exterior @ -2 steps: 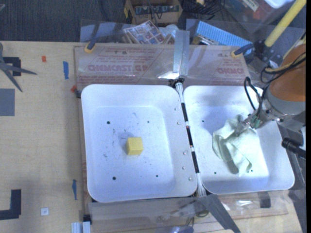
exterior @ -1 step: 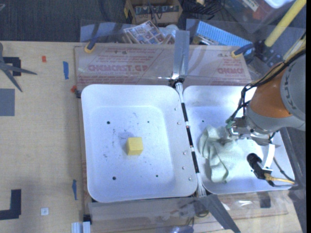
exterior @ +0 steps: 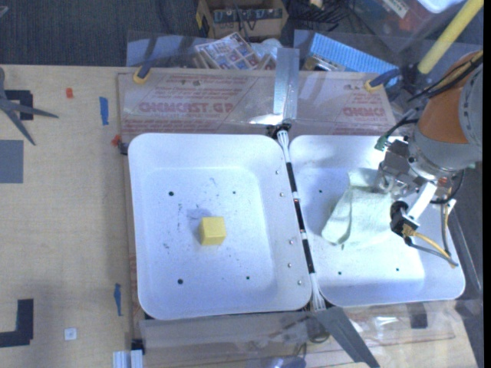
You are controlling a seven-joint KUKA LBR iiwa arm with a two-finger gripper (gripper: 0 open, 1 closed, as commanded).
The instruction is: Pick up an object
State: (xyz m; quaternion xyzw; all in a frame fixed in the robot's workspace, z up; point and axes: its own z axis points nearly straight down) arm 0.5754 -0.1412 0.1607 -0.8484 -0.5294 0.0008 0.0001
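A small yellow cube [exterior: 212, 231] lies in the middle of the left white bin [exterior: 153, 167]. A pale, crumpled cloth-like piece [exterior: 347, 214] lies in the right white bin [exterior: 437, 278], stretching from the bin's centre up toward the arm. My gripper [exterior: 389, 178] hangs over the right bin's upper right part, right at the upper end of that pale piece. The grey wrist with the orange band [exterior: 443, 121] sits above it. Whether the pale piece is touched or gripped is not visible.
A clear plastic panel [exterior: 261, 98] with red lettering stands behind both bins. A black divider [exterior: 298, 213] runs between them. Yellow cables [exterior: 431, 248] trail from the wrist over the right bin. The wooden bench [exterior: 61, 205] spreads to the left, with small blue tape marks.
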